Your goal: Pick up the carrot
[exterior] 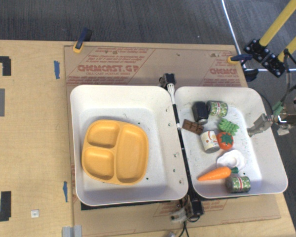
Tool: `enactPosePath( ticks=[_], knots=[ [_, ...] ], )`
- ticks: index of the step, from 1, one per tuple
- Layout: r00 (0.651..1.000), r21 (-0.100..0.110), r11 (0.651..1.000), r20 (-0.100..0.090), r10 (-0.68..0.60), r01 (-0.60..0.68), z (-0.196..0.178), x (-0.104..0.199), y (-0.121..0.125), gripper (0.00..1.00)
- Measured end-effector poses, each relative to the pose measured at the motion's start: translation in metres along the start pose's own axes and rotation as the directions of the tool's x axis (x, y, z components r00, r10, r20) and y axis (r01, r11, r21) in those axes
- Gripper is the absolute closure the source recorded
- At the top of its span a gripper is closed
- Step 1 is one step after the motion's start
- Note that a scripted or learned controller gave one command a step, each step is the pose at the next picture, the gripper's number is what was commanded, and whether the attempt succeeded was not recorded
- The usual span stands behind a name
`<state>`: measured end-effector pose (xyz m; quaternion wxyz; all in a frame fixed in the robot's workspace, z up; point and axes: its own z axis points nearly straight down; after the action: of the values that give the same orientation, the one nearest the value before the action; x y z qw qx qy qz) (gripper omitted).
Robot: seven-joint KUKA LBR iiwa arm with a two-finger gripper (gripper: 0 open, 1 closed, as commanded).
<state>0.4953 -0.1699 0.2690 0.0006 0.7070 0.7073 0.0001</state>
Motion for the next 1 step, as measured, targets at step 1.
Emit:
enactPosePath(
  ticks=[1],
  knots=[
    [0.997,-0.005,0.997,-0.001,0.078,-0.078,0.1826,0.0411,-0.0145,0.00]
  ],
)
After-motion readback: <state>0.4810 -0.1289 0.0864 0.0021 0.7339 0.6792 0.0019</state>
